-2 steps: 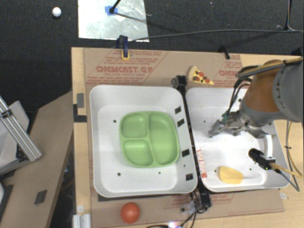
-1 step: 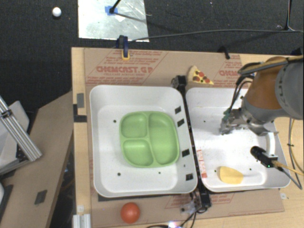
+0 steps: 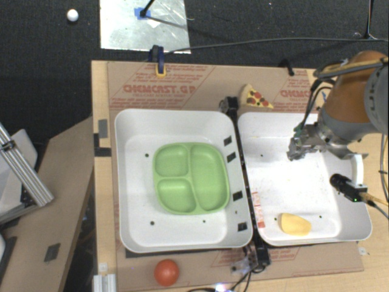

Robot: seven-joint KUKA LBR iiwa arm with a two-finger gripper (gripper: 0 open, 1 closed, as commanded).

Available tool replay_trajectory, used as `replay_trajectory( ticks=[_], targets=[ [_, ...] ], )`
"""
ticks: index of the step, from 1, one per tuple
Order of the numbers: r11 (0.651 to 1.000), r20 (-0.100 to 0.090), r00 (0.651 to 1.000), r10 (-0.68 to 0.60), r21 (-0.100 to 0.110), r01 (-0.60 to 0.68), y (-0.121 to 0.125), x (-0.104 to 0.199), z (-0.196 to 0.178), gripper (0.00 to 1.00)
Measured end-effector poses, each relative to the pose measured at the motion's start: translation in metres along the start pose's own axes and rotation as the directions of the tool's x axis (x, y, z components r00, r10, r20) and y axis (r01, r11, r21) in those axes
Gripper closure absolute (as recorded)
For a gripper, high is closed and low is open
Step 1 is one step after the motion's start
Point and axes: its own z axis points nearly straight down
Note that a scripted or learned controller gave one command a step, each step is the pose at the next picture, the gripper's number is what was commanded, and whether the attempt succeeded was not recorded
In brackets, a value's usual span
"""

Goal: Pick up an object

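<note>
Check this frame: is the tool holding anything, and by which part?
Nothing is held. The tool hangs over bare floor in the right bin, with nothing between its tips. The yellow object lies apart, near the bin's front edge.

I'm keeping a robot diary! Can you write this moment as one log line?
claw: over right bin, holding nothing seen | yellow object: right bin, near front edge | green tray: left bin | pick: not done
</note>
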Motion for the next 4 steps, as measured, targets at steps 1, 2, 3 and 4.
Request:
replay_trajectory(
  ticks=[1, 2, 3, 4],
  targets=[
    [1.0, 0.0, 1.0, -0.001, 0.0, 0.001, 0.011, 0.005, -0.052, 1.0],
    [1.0, 0.0, 1.0, 0.0, 0.002, 0.0, 0.013, -0.001, -0.097, 1.0],
    [1.0, -0.002, 1.0, -0.004, 0.006, 0.004, 0.007, 0.049, -0.089, 1.0],
    [1.0, -0.003, 1.0, -0.005, 0.006, 0.005, -0.004, 0.107, -0.091, 1.0]
  ],
)
